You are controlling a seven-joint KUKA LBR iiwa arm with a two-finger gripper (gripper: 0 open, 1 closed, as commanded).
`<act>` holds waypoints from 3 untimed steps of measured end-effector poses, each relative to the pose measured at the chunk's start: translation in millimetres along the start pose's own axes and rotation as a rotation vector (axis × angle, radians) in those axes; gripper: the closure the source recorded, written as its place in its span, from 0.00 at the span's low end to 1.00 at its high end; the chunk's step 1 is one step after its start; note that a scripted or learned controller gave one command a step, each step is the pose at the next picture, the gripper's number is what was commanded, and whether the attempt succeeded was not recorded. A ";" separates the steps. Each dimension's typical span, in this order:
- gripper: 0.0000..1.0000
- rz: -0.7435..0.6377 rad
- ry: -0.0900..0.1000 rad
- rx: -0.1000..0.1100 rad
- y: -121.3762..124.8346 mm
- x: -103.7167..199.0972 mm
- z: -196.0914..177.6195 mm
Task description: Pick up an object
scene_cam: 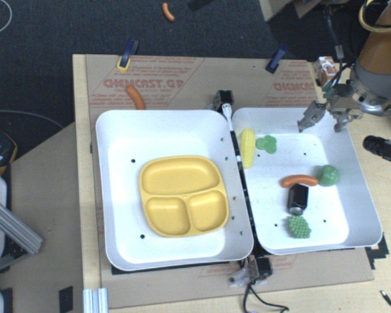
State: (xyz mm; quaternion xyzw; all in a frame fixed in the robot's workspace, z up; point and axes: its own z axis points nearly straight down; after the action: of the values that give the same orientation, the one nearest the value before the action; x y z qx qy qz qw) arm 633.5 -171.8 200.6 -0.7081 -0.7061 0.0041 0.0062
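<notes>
The two-finger metal gripper (326, 117) is held spread wide and empty above the right white bin's (358, 175) far edge, apparently poised for descent. The nearest candidate, a small green leafy toy (267, 143), lies well apart from it.

From my remote station I see six candidate items in the right bin (352, 175). A yellow corn cob (247, 148) lies lengthwise along the bin's left wall, with a small green leafy piece (267, 143) just beside it on the right. An orange sausage (298, 180) lies crosswise near the centre, touching a green ball (327, 174) at its right end. A dark cylinder (298, 197) lies just nearer than the sausage, and a green knobbly piece (299, 226) sits at the cylinder's near end.
</notes>
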 end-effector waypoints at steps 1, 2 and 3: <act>0.00 -0.003 -0.003 -0.015 3.1 0.3 -8.6; 0.00 -0.003 -0.001 -0.007 1.2 0.2 55.5; 0.00 -0.005 0.000 -0.006 3.6 5.3 118.5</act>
State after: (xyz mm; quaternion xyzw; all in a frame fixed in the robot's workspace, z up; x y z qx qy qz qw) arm 635.4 -166.1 82.0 -0.7065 -0.7077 0.0021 0.0039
